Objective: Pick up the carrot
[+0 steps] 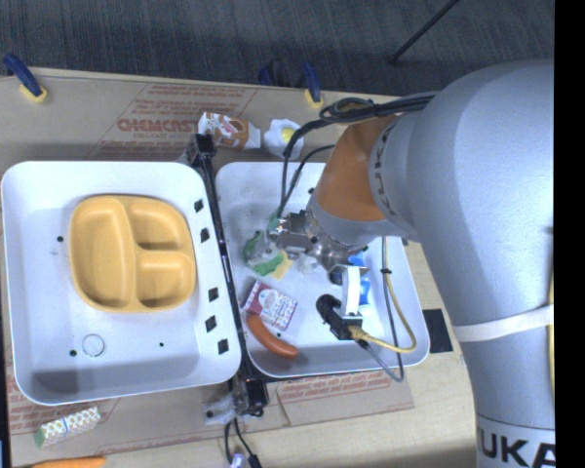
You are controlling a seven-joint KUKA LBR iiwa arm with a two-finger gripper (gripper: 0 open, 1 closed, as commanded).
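Observation:
The carrot [271,338], a short orange-red stick, lies at the front left of the right bin [409,344], close to the divider between the bins. My gripper [280,238] is in the middle of that bin, farther back than the carrot, right over a green and white item [262,256]. It is well apart from the carrot. The grey wrist and orange band hide the bin's back right part.
A pink and white carton [271,306] lies just behind the carrot. A blue and white packet [355,291] rests to the right. The left bin [24,261] holds a yellow divided tray [132,252]. Small items sit on the bench behind and in front of the bins.

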